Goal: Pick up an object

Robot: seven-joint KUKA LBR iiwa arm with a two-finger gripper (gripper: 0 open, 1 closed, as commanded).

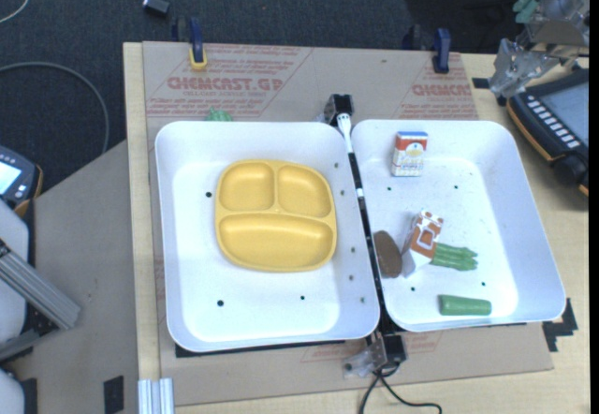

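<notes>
1. Objects for picking all lie in the right bin (524,206): a small red-and-white carton (409,152) toward the far end, an orange-and-white packet (426,234) near the middle, a brown oval piece (387,253) against the bin's inner wall, a green ridged piece (456,258) just beside the packet, and a green block (464,305) near the front rim.

2. The end effector (524,61) sits at the top right, outside the bin and past its far right corner, over the surface (281,75). Whether it is apart or together I cannot tell; the metal parts there blur together.

3. From the end effector, the carton lies at about eight o'clock and is the nearest object. The cluster of packet, brown piece and green ridged piece lies at about seven o'clock, farther off. The green block lies close to six-thirty, farthest of all.

4. Long axes: the green block and the green ridged piece both run roughly three to nine o'clock; the brown piece runs about twelve to six; the carton stands near square.

5. My judgement: the carton stands well apart from the others, so it looks the cleanest target, and the reach toward it runs down and left.

6. The left bin (178,243) holds a yellow divided plate (276,215), well apart from the end effector.
</notes>
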